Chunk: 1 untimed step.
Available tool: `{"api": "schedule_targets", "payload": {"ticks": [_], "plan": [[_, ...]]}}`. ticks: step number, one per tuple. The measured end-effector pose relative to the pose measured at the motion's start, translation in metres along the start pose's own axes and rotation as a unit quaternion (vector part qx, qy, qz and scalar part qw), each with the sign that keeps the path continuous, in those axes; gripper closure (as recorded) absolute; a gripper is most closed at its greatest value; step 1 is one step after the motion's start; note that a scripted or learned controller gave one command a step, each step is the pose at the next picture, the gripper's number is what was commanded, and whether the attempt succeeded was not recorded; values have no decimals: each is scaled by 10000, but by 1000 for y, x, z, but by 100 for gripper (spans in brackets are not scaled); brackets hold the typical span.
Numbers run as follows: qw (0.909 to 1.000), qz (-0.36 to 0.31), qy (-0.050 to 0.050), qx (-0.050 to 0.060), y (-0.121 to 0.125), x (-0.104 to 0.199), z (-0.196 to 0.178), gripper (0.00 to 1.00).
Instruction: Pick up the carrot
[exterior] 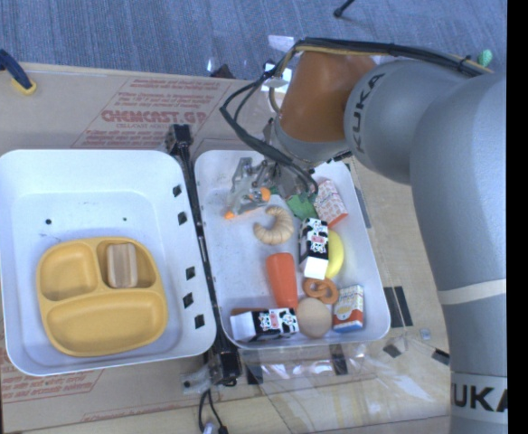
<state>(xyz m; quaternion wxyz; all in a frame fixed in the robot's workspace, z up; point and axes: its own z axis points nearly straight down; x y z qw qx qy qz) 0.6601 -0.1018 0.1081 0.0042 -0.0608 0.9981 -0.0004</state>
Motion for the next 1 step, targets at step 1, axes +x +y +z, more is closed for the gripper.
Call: {"api": "schedule_targets", "payload": {"ticks": [1], "plan": [[9994,348,-15,2,53,81,-91,100]]}}
